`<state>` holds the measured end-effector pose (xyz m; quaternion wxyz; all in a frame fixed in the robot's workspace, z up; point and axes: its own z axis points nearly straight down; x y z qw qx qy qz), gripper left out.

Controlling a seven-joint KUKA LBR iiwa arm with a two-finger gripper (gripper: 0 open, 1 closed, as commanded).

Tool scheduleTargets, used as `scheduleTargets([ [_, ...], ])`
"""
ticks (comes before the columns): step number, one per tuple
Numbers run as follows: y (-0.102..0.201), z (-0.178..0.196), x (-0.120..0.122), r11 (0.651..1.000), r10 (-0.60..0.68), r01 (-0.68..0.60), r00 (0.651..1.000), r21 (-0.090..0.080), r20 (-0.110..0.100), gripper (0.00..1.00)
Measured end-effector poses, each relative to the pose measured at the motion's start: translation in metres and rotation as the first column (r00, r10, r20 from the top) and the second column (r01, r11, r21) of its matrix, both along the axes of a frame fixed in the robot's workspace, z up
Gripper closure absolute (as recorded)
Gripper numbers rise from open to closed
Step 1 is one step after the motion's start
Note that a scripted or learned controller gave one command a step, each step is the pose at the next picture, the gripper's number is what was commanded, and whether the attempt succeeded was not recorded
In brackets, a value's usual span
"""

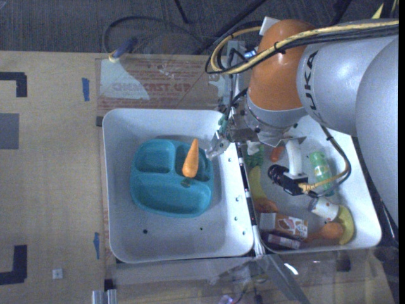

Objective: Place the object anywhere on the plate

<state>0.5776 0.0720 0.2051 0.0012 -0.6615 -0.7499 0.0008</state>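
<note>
From above we see the carrot (190, 158) lying on the blue plate (166, 189) in the left bin (120, 189). The gripper (218, 145) hovers just beside it; we cannot tell how it is set.

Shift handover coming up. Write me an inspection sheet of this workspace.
Surface: two white bins side by side, left bin and right bin, on a tan bench.
Job's things: carrot lying on the teal plate in the left bin.
Clutter: right bin holds a green bottle, banana, small carton and other items.
Grippers: gripper beside the plate's upper right edge; finger state unclear.
Cables: yellow cable along the arm; black cable over the right bin.
Surroundings: blue tape on the bench, dark carpet beyond.
</note>
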Motion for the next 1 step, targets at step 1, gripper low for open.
scheduleTargets([
  [1, 0.0000, 0.0000, 0.0000, 1.000, 0.000, 0.000, 1.000, 0.000, 0.000, 0.00],
])
